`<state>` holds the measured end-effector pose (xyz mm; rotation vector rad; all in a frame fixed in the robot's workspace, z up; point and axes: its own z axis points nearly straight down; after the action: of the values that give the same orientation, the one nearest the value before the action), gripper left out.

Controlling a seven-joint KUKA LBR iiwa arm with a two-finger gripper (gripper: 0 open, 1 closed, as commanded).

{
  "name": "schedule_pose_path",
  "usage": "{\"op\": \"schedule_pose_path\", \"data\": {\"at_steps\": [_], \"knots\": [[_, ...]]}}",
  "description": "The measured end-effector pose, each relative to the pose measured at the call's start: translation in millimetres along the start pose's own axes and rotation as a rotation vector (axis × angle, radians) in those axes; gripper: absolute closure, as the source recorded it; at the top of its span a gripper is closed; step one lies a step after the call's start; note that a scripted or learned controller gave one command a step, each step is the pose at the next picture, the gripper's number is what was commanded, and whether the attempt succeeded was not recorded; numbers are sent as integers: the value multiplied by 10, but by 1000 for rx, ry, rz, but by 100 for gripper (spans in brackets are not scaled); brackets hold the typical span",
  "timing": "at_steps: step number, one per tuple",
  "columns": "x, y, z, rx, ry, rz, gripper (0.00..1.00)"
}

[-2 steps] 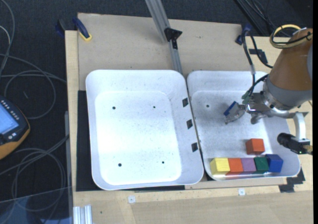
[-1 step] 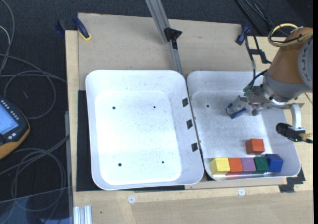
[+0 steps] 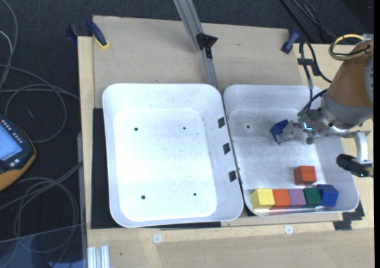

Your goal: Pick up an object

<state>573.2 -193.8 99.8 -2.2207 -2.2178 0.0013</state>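
— The fingers (image 3: 289, 135) look closed on a small blue block (image 3: 279, 129), over in the right bin (image 3: 261, 97); the block sits at their tips, on the left end of the gripper (image 3: 286, 134).

— Lifted, or still on the floor of the bin?

— Can't tell from here. It's roughly mid-bin, toward the far half, with the grey arm (image 3: 350, 91) coming in from the right and its orange band just above the wrist.

— And the other blocks?

— All at the near side of that same bin. A row runs along the near wall: yellow (image 3: 263, 197), orange (image 3: 281, 197), purple (image 3: 296, 196), green (image 3: 311, 196), then a blue cube (image 3: 328, 194) at the right end, each touching the next. One red-brown block (image 3: 304, 175) sits alone just behind the row, well apart from the gripper.

— The left bin (image 3: 119, 106)?

— White, speckled, sitting just beside the right one
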Motion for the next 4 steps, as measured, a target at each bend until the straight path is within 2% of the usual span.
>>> {"op": "schedule_pose_path", "data": {"at_steps": [1, 2, 3, 4], "knots": [[204, 973, -13, -10, -3, -7, 0], [118, 617, -5, 0, -1, 0, 0], [155, 523, -5, 0, -1, -1, 0], [157, 535, -117, -3, -1, -2, 100]]}}
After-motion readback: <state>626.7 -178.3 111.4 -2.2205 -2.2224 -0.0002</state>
